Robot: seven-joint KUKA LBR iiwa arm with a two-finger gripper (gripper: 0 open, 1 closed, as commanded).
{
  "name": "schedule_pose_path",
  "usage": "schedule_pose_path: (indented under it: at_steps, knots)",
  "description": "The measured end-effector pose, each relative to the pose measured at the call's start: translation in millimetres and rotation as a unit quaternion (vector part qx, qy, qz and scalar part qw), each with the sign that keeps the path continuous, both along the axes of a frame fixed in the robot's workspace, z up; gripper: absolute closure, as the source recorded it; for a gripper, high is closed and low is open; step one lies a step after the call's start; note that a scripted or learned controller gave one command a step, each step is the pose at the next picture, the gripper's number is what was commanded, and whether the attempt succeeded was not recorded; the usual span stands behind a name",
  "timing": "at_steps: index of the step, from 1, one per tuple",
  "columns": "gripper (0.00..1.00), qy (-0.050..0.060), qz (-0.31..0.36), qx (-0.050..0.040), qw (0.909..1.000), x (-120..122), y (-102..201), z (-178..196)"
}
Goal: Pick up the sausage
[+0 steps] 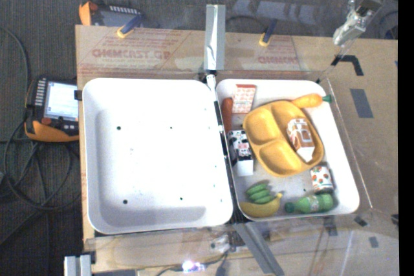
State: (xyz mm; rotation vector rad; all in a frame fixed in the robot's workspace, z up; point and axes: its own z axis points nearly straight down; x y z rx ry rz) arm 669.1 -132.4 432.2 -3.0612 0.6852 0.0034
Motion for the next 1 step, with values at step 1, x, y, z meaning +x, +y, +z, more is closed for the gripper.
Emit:
schedule_pose_path:
  at_steps: [1]
  knots:
    - [1.0,0.0,0.039,0.0004,0.9992,0.1,-57.8,-55.4]
